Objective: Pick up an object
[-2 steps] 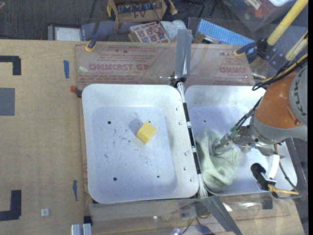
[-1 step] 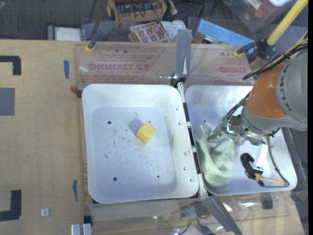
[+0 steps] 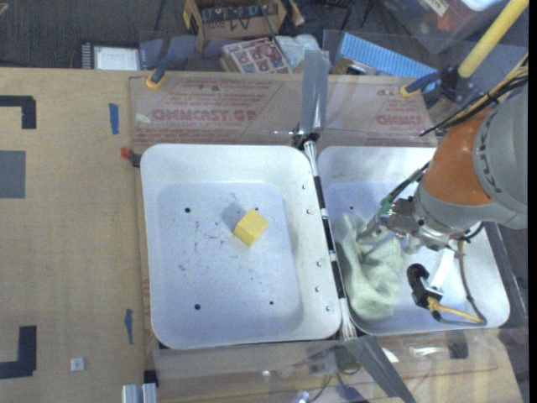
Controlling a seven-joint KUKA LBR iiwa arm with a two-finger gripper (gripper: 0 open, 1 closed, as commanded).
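Note:
A small yellow block (image 3: 250, 227) lies near the middle of the left bin (image 3: 168, 191). In the right bin (image 3: 352, 175) a pale green crumpled cloth (image 3: 373, 275) rests against the left wall and front. My gripper (image 3: 379, 232) hangs low over the cloth's upper part, its metal fingers (image 3: 369, 234) pointing left toward the cloth. The view does not reveal whether anything sits between them. The grey arm with its orange band (image 3: 457, 170) comes in from the right.
A metal divider (image 3: 323, 225) runs between the two bins. Cardboard sheeting (image 3: 218, 112) lies behind the bins, with boxes and clutter beyond it. The wooden bench top (image 3: 59, 225) spreads to the left.

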